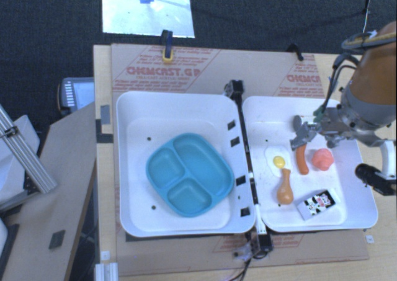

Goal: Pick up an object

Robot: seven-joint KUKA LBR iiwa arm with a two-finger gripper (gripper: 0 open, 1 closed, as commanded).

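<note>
The right bin (353, 211) holds several toy foods. A fried egg (277, 160) lies near its left wall. An orange sausage (302, 162) stands just right of the egg, with a pink lump (322, 159) beside it. Below them lie a tan drumstick (285, 188) and a small black-and-white carton (316, 204). My gripper (301, 134) reaches in from the right and hovers over the sausage's upper end, touching or nearly touching it. Nothing is visibly lifted.
The left bin (133, 211) holds a blue divided plate (189, 174). A black divider with clips (243, 149) runs between the bins. The arm's grey and orange body (372, 87) covers the right bin's far right corner. A black part (374, 178) overhangs its right rim.
</note>
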